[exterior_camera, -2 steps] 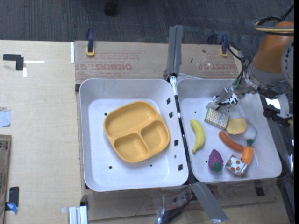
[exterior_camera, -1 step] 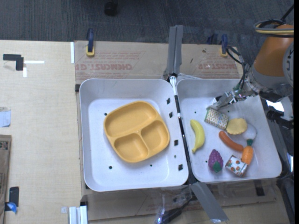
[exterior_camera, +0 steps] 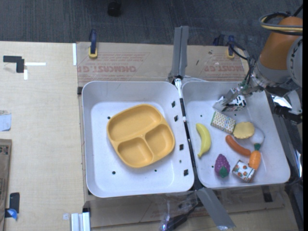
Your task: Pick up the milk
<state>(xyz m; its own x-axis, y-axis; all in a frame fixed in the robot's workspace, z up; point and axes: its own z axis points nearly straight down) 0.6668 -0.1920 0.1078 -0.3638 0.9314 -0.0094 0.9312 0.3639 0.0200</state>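
The gripper [exterior_camera: 235, 101] hangs low over the back of the right bin [exterior_camera: 274, 177], just behind a speckled tan cracker block [exterior_camera: 223, 121]; whether it is clenched or released cannot be told at this size. The milk [exterior_camera: 243, 171] lies well away from it, near the bin's front right corner: one small boxy carton, white with orange patches, tipped on its side. A knobbly purple grape bunch [exterior_camera: 222, 165] lies beside it, and a carrot [exterior_camera: 255, 159] touches it. One smooth curved banana [exterior_camera: 204, 139], one red sausage [exterior_camera: 238, 146] and one yellow disc [exterior_camera: 243, 130] lie between. The left bin [exterior_camera: 96, 143] holds one glossy yellow three-compartment plate [exterior_camera: 140, 135].
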